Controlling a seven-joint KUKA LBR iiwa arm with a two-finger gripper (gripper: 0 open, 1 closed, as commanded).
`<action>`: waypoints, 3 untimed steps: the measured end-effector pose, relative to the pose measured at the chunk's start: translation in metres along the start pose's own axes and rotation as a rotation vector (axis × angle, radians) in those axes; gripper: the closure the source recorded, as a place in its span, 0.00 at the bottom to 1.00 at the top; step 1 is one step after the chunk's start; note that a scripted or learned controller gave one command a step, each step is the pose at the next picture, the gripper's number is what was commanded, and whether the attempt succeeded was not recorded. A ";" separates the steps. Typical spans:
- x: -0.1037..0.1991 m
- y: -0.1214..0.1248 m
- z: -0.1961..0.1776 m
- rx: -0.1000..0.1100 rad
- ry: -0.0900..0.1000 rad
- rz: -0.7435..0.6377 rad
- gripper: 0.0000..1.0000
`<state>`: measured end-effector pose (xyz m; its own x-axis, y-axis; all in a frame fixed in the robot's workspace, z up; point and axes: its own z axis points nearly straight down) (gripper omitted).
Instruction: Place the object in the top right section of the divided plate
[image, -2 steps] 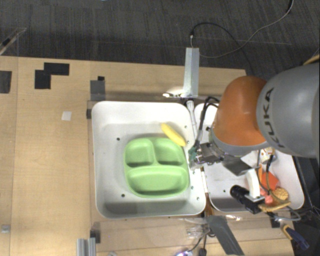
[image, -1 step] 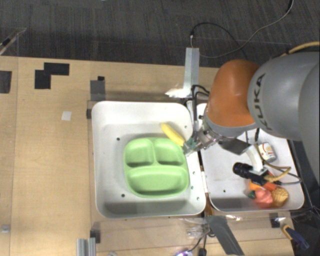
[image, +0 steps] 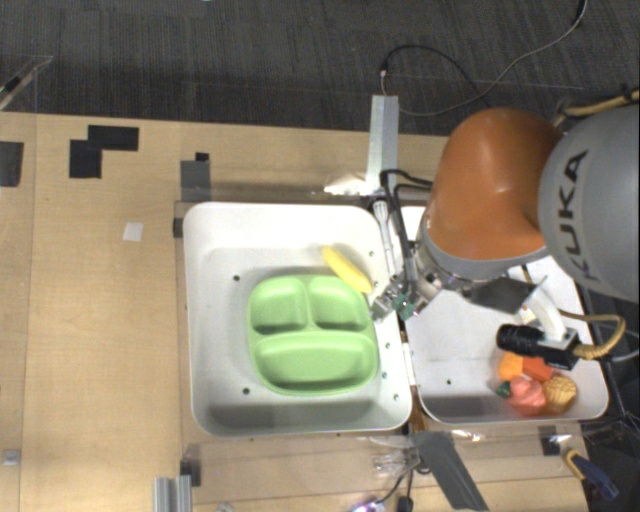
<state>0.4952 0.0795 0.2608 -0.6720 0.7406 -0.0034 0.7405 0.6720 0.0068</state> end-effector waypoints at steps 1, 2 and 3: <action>-0.011 -0.018 -0.100 -0.001 -0.001 -0.228 1.00; -0.012 -0.016 -0.112 -0.007 -0.007 -0.233 1.00; -0.028 -0.035 -0.004 0.001 0.000 -0.304 1.00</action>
<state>0.4882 0.0354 0.2646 -0.8628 0.5056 -0.0051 0.5056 0.8628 0.0043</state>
